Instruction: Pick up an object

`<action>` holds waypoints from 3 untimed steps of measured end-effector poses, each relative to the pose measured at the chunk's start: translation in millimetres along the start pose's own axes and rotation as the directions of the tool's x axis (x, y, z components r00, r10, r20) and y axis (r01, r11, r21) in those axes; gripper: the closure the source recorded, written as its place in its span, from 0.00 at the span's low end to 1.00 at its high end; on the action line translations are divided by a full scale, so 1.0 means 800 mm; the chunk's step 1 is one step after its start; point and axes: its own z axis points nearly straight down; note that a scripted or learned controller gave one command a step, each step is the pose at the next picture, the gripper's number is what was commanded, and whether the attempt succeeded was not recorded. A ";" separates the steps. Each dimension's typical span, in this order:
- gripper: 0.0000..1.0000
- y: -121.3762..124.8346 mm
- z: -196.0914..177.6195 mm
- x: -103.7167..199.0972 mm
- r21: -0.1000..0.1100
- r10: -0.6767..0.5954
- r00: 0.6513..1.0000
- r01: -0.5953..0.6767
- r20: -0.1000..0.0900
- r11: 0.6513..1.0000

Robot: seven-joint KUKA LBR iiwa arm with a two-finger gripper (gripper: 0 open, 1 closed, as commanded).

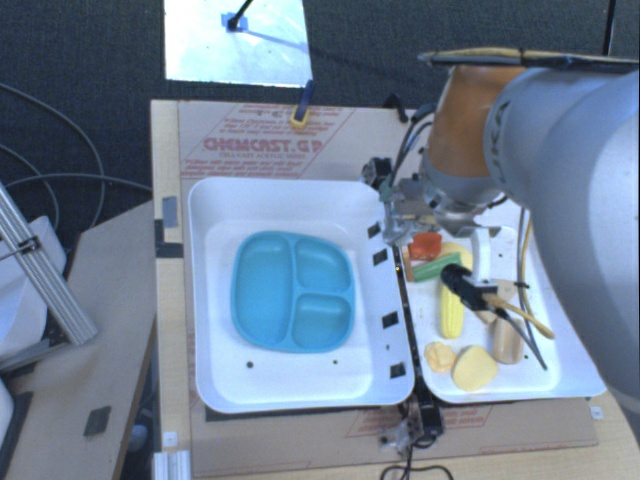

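While nothing is being shown in the robot's grasp, the red toy piece (427, 245) is being seen lying in the upper left corner of the right bin (548, 370). It is touching a green piece (430, 267) just below it and is close to the wall shared with the left bin (215, 268). The gripper (403, 223) is being held just beside the red piece, over that dividing wall, and whether it is spread or pressed together cannot be told from this angle. A miss is being risked here, it is judged: a descent so near the wall could be stopped by the rim, and the green piece could be pinched along with the red one, or the red one nudged away. A yellow corn cob (452, 313), a pale yellow lump (475, 368) and a tan cylinder (507, 340) are being shown lower in the same bin, while a blue divided plate (295, 291) is being shown in the left bin.
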 end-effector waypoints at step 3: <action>1.00 -0.062 -0.001 0.017 0.008 -0.003 1.000 0.003 -0.004 1.000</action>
